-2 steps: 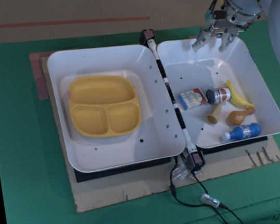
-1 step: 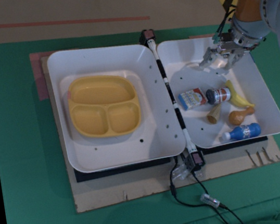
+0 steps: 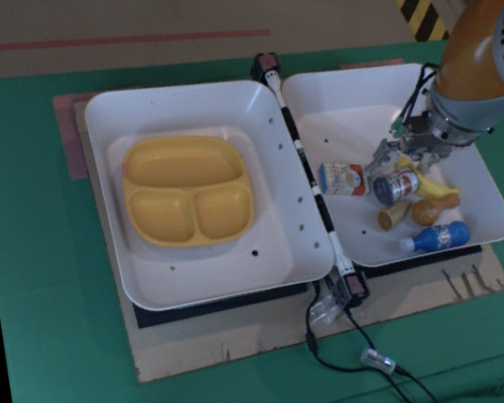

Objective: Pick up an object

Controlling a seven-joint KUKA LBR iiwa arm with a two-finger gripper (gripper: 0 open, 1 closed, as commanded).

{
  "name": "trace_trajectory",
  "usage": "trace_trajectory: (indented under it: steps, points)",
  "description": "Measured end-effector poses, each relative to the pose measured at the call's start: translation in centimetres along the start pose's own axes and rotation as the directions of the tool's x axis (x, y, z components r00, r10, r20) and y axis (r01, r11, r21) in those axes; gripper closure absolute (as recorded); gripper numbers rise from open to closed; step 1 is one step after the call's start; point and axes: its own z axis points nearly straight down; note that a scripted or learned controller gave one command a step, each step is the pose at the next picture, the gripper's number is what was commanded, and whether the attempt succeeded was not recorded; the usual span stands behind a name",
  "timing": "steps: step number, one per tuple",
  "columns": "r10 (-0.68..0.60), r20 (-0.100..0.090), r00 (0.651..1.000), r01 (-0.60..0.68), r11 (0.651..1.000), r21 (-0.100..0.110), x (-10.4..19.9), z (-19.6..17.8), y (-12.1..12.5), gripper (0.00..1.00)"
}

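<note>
Camera view: gripper (image 3: 395,156) low in the right bin (image 3: 340,101), right above the can (image 3: 396,187) and banana (image 3: 434,184); finger state cannot be told. Arm cut off at right edge.

The robot's arm (image 3: 494,53) is big, round and smooth. Its upper part is a bright orange band (image 3: 474,47) shaped like a fat ball. Next to that band the shell is light grey, with dark letters printed on it near the right edge. Below the orange comes a grey ring. Thin black cables (image 3: 415,94) loop out from the wrist. At the tip sits the small grey metal two-finger gripper (image 3: 394,152), made of blocky silver and dark parts.
</note>
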Motion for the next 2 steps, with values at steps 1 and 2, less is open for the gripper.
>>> trace_trajectory:
  steps: [1,2]
  points:
    - [0.010,0.009,1.000,-0.010,1.000,-0.015,-0.5,-1.6,0.3,1.00]
    - [-0.003,-0.007,1.000,0.004,1.000,0.007,5.6,-12.5,2.7,1.00]
